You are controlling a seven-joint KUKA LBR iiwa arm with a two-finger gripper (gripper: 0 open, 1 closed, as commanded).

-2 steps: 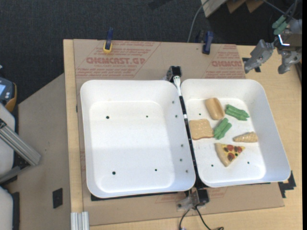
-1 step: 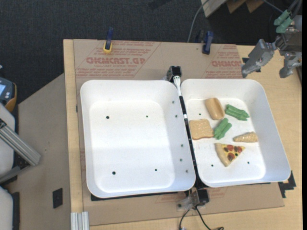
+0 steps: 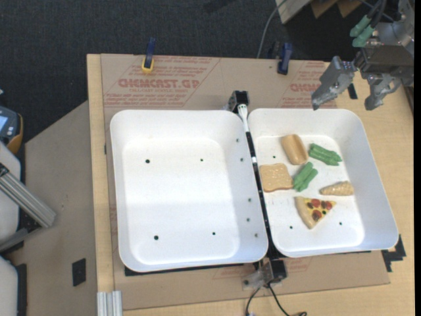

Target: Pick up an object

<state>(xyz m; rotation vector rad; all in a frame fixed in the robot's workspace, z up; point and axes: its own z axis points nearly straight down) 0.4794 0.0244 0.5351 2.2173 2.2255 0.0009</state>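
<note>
Jaws (image 3: 347, 92) spread wide, holding nothing, above right bin (image 3: 375, 176) far rim | target: bun (image 3: 294, 148) lying in that bin, far side | likely light, stiff, smooth | best pinched across short width

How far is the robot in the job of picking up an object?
Nothing looks done yet. The gripper hangs open above the right bin's far edge, holding nothing. The bread roll, toast and pizza slice all lie in that bin. Descent, grasp and lift are left.
</note>
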